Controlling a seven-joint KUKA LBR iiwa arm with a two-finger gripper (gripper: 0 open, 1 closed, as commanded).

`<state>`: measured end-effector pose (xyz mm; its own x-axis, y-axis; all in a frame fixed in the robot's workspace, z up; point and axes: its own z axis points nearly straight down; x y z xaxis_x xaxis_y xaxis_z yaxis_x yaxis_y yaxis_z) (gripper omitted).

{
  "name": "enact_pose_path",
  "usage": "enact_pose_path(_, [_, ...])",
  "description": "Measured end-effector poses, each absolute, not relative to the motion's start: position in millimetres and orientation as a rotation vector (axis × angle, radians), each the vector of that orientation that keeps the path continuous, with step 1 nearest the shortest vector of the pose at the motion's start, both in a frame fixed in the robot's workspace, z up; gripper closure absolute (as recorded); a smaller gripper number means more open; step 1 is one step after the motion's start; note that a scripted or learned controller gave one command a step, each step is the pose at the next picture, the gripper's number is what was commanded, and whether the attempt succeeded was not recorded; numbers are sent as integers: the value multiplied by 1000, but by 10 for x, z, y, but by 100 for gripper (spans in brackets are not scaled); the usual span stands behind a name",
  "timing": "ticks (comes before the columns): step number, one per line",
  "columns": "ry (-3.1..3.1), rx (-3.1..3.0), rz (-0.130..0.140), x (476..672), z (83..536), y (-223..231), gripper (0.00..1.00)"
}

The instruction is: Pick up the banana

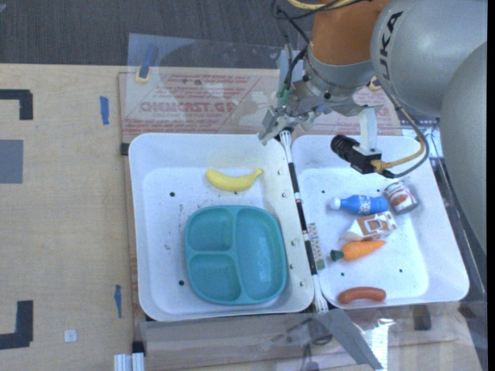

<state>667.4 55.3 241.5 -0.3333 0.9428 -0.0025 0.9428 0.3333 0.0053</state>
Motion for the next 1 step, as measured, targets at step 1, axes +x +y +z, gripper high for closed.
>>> enact_pose_path(1, [2561, 1818, 1, 6441, 1076, 1207, 0])
